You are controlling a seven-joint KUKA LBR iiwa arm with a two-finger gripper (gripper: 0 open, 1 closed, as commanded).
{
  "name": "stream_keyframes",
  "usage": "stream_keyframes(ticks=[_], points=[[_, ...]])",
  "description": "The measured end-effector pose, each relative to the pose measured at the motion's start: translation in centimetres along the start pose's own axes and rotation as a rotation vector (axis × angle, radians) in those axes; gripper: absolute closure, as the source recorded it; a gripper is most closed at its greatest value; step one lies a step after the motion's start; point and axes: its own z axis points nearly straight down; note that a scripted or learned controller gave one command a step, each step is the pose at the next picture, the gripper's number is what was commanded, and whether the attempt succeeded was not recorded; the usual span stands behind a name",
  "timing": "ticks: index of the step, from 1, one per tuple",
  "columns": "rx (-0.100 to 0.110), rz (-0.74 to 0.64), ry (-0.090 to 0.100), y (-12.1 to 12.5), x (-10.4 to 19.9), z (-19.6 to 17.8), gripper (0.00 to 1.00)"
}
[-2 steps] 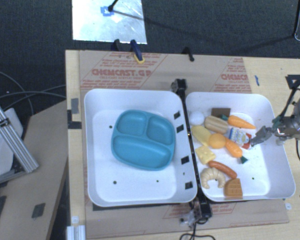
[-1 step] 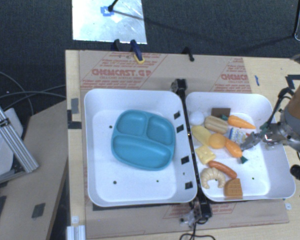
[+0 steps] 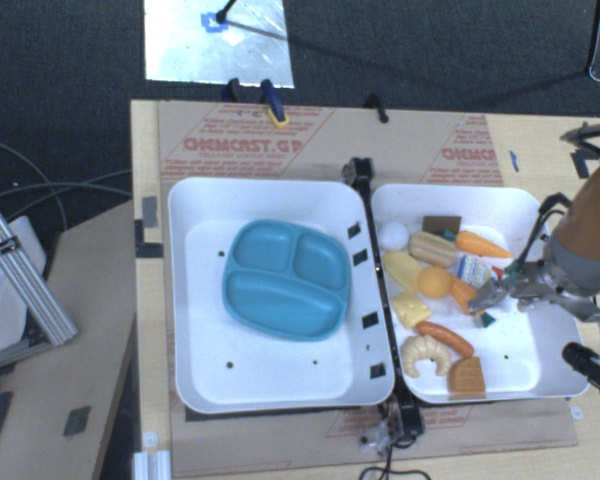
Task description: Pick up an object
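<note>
1. The heap of small plastic toy foods [image 3: 438, 298] lies packed in the right white bin [image 3: 525, 363]; the gripper [image 3: 488, 303] sits at its edge.
2. Whether the gripper is released or clenched, I cannot tell.
3. Pieces touch, so it may nudge neighbours or grab two.
4. The blue sectioned plastic tray [image 3: 287, 278] lies apart in the left white bin [image 3: 205, 368].

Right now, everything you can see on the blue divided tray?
The blue divided plastic tray lies flat, open side up, near the middle of the left white bin. It has rounded corners and three compartments: two smaller ones at the far side, one long one nearer the camera. It sits slightly rotated, touching only the bin floor.
</note>
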Motion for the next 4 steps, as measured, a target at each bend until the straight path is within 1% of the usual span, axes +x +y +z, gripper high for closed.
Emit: stream_keyframes(ticks=[1, 2, 3, 4], points=[[0.0, 0.0, 0.0, 0.0, 0.0, 3.1, 0.0], [-0.004, 0.0, -0.002, 0.1, 0.0, 1.9, 1.0], [-0.007, -0.003, -0.003, 0.7, 0.0, -2.5, 1.0], [-0.009, -0.004, -0.004, 1.6, -0.4, -8.5, 1.0]])
